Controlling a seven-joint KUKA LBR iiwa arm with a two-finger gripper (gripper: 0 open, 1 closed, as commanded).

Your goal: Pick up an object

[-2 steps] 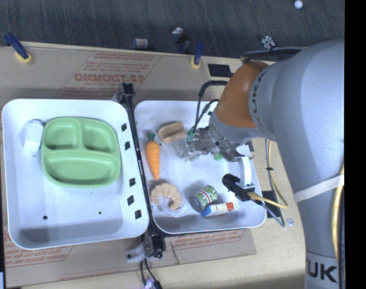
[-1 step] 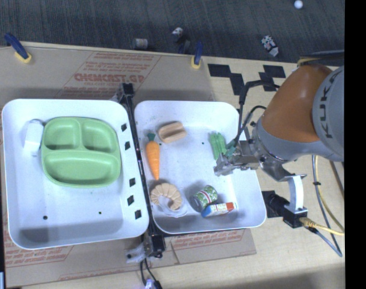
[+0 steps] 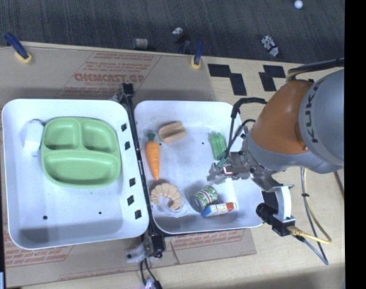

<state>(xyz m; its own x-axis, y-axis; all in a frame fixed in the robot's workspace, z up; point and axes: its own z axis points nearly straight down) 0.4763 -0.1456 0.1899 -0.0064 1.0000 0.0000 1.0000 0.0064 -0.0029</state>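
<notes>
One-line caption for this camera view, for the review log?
Arm's gripper low in right bin beside can; green tray in left bin.

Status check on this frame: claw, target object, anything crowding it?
Claw low in right bin, nothing seen held. Nearest: small can and bottle beside it. Green item close behind; carrot, croissant farther left.
</notes>
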